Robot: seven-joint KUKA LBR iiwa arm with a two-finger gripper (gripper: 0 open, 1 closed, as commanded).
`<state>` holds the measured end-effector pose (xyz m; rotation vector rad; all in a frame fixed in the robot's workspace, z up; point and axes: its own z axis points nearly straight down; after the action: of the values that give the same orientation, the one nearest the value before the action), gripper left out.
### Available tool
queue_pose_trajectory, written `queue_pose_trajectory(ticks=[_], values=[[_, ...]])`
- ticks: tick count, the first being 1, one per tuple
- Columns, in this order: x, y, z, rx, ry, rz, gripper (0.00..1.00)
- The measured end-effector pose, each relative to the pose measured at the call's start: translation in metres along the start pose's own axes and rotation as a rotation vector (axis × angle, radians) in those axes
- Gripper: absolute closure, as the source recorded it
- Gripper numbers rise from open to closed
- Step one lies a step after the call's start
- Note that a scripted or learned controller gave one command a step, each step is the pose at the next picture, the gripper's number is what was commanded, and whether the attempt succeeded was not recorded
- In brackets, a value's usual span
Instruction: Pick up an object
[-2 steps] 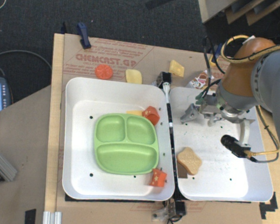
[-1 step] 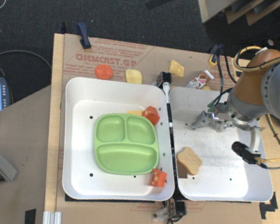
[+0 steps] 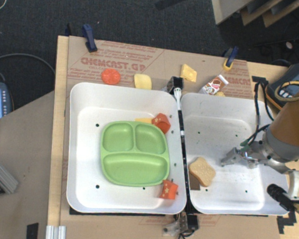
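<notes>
Camera view: approach stage of a pick, judging by the layout, with nothing between the fingers. Gripper [image 3: 229,157] low in the right bin [image 3: 219,110], right of centre frame, just beside the bread [image 3: 202,172] at the bin's lower left. Jaw state impossible to tell. Next move likely a short shift down-left onto the bread, then a close. Arm [image 3: 292,128] reaching in from the right edge, wrist bent down and leftward.

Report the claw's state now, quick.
Claw: cannot be told whether open or closed; nothing visibly held, with the bread slice lying close beside it in the right bin.
</notes>
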<state>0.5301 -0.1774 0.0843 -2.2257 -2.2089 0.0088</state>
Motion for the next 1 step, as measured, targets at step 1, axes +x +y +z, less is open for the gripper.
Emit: queue_pose_trajectory(ticks=[1], values=[[0.1088, 0.0512, -0.1081, -0.023, 0.001, -0.02, 0.0]])
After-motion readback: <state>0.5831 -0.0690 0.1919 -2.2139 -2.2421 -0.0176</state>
